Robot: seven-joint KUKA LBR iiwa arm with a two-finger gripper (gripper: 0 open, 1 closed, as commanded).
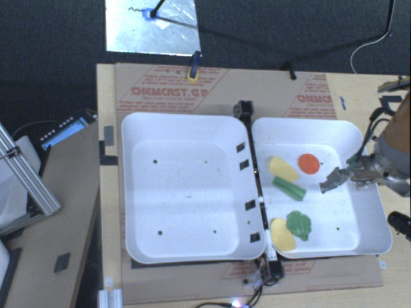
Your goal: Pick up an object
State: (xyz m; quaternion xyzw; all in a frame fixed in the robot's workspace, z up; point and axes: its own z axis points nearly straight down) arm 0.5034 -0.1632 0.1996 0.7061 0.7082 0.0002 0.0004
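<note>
The right bin (369, 233) holds several small items. A yellow piece (282, 167) lies beside an orange round piece (309, 163) near the bin's middle. Just below them lies a green stick (289, 188). Toward the front are a green leafy piece (299, 224) and a second yellow piece (282, 235), touching each other. My gripper (329, 181) reaches in from the right and hangs over the bin's floor, just right of the green stick and below the orange piece. Nothing shows in its grasp.
The left bin (138, 133) stands beside the right one, with a black divider strip (253, 178) between them. Both rest on a cardboard sheet (173, 88). A metal plate (151, 18) lies at the back, and a cable (372, 40) runs at the upper right.
</note>
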